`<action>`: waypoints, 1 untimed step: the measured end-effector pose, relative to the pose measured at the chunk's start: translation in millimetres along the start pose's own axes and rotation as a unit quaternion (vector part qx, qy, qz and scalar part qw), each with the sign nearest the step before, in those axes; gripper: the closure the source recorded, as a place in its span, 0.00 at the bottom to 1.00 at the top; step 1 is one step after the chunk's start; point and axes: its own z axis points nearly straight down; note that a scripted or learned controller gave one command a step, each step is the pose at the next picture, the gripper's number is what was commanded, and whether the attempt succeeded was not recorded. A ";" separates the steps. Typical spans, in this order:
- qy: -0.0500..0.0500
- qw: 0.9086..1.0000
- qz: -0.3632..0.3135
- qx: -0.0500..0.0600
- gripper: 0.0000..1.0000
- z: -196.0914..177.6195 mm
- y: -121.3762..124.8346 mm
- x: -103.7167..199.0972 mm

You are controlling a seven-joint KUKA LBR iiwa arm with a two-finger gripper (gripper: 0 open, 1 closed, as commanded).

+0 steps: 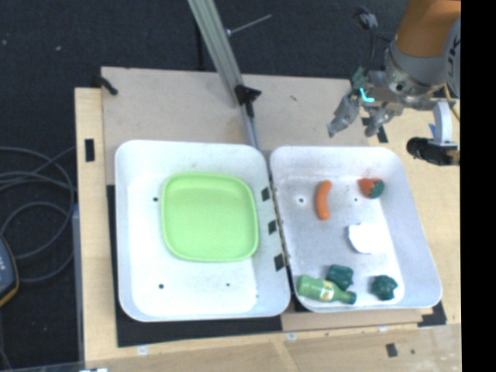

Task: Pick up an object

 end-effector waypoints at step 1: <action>0.000 1.000 0.000 0.000 0.00 0.1 0.0 0.0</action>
